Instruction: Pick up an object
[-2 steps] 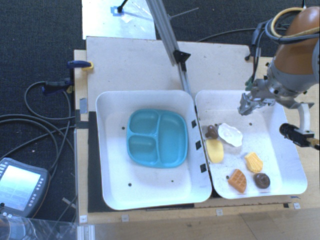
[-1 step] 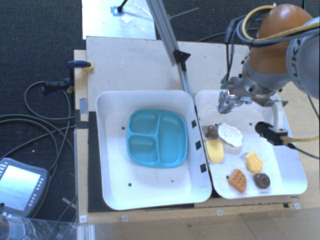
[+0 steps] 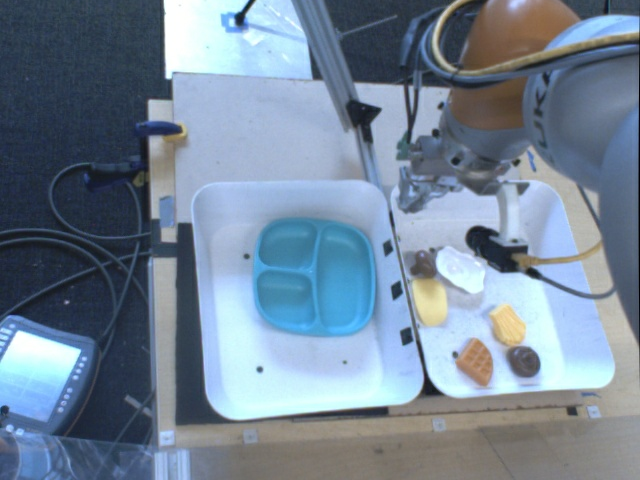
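Note:
My gripper hangs over the back left corner of the right bin, above the objects and apart from them. Below it in that bin lie a small brown piece, a white crumpled object and a pale yellow object. Nearer the front are a yellow-orange block, a brown waffle and a dark chocolate doughnut. No object shows in the gripper.
The left bin holds a blue divided plate. A slanted metal pole crosses the back of the bench. A black part with a yellow cable hangs from the arm over the right bin. Cables lie on the floor to the left.

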`<control>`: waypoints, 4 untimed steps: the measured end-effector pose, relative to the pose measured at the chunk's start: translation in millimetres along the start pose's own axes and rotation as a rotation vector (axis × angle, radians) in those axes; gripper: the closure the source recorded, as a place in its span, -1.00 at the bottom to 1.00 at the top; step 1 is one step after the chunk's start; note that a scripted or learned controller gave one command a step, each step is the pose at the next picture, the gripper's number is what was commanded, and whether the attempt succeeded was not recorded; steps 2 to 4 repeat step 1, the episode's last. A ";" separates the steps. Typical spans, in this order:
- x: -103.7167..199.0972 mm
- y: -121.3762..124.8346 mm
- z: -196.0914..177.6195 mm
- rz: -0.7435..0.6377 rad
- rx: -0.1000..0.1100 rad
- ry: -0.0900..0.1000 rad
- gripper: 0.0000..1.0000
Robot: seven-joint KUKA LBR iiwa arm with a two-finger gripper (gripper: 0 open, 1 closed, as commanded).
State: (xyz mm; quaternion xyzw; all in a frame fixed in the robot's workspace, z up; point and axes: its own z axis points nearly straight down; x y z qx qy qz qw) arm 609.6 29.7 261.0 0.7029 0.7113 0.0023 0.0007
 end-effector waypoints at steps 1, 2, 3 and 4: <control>53.2 14.9 19.2 0.001 0.002 0.000 1.00; 53.2 14.9 19.2 0.001 0.002 0.000 1.00; 53.2 14.9 19.2 0.001 0.002 0.000 1.00; 53.2 14.9 19.2 0.001 0.002 0.000 1.00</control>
